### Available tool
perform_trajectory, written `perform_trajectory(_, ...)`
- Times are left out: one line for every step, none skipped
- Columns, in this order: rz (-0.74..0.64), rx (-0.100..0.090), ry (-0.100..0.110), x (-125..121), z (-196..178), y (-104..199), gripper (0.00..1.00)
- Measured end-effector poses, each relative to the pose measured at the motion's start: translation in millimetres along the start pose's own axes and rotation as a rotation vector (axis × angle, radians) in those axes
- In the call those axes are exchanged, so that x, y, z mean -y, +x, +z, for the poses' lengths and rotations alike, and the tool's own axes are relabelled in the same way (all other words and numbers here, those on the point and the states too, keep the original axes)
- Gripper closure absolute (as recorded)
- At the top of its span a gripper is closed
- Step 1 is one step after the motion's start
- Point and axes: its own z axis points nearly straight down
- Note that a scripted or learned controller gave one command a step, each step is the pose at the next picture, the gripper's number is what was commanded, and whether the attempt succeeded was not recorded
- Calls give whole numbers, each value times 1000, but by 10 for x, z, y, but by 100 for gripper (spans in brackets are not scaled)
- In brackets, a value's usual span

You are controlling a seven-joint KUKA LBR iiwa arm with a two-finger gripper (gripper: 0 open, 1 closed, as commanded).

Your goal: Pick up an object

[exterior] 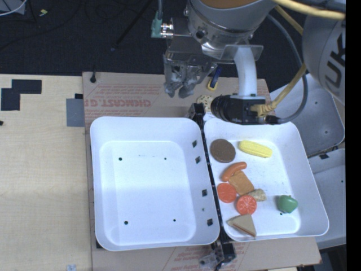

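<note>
Dark floor and loose cables sit behind a pale wooden bench, with a brown board under two white bins set side by side.

Up top, the gripper [183, 88] hangs above the board, behind the bins and roughly over the seam between them. Its fingers point down and look close together, with nothing between them, so it carries no load. High and clear like that, it reads as a hover before a reach, not a grasp in hand.

Moving outward, the right bin [307, 168] holds all the candidates. Nearest the gripper is a brown disc [223, 150] by the dividing wall, and beside it a yellow corn cob [255, 148] lying flat. Below comes a tight cluster: a sausage [234, 169] touching an orange wedge [242, 182], a red slice [227, 192] and an orange-red slice [246, 205] just beside it, and a tan wedge [243, 225] at the front rim. Off alone sits a green piece [287, 203], well apart from the rest.

My call: the corn or the green piece gives the cleanest approach, since the clustered items leave little room for fingers. The flat disc looks hard to pinch.

The left bin [101, 179] lies further out, beyond the divider.
</note>
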Motion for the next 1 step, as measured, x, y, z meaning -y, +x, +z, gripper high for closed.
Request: perform_trajectory(2,0,0,2,-1,-458,100)
